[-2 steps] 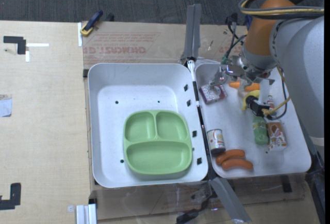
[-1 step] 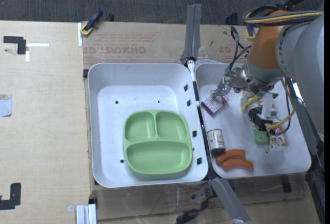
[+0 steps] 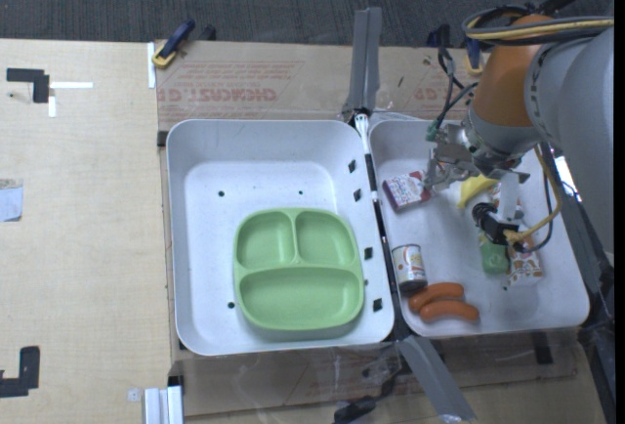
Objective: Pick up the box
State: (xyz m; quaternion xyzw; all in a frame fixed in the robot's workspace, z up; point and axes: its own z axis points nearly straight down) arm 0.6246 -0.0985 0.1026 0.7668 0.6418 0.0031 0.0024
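The box (image 3: 404,190) is small, white and red, and lies flat in the upper left part of the right bin (image 3: 547,315). My gripper (image 3: 437,174) hangs low over that bin, just right of the box and close to its right end. The grey arm with its orange band comes down from the upper right. I cannot see whether the gripper touches the box.
In the right bin lie a yellow banana (image 3: 477,188), a green item (image 3: 495,256), a small printed carton (image 3: 527,266), a can (image 3: 410,266) and two orange sausages (image 3: 444,303). The left bin (image 3: 195,217) holds a green divided plate (image 3: 296,268).
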